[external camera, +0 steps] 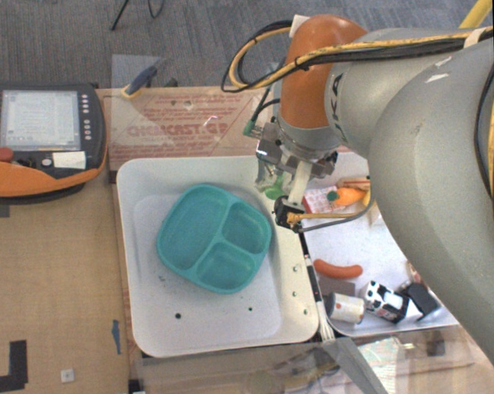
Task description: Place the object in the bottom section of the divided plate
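Note:
A teal divided plate (215, 238) lies in the left white bin (144, 262), with one large section on its left and two smaller ones on its right. My gripper (273, 188) hangs over the bin's right edge, just beyond the plate's upper right rim. A small green thing (268, 185) shows at the gripper's tip. The wrist hides how it is held.
The right bin (380, 243) holds an orange carrot (347, 197), a red and white packet (318, 200), a red sausage (338, 270), a white cylinder (345, 308), a black and white toy (382, 300) and a black piece (421, 298). A teach pendant (40, 136) sits at the far left.

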Robot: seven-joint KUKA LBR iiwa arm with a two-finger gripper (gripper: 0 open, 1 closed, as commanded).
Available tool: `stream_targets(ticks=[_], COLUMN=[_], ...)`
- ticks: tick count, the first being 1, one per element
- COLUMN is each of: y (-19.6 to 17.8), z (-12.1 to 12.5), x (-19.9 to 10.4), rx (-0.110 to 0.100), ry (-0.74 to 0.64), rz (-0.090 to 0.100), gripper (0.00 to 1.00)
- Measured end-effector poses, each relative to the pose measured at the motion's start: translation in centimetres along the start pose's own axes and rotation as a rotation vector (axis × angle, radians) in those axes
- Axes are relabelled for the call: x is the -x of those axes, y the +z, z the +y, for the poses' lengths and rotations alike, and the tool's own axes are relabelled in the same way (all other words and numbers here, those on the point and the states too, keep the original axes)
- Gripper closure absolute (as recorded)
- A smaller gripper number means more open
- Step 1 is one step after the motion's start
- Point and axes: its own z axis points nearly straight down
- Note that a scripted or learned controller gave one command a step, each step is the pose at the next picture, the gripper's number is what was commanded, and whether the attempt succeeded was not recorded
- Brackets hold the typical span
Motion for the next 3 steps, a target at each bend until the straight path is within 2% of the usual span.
stream_targets(ticks=[1,2,3], y=[-4.7,-17.7,-7.6], z=[-2.5,-4.1,-6.8], x=[-5.2,6.3,-6.2], rx=[0.007,0.006,0.003], ry=[-0.187,-0.349,-0.285], rz=[0.001,-0.001,0.0], gripper=[1.0,1.0,1.0])
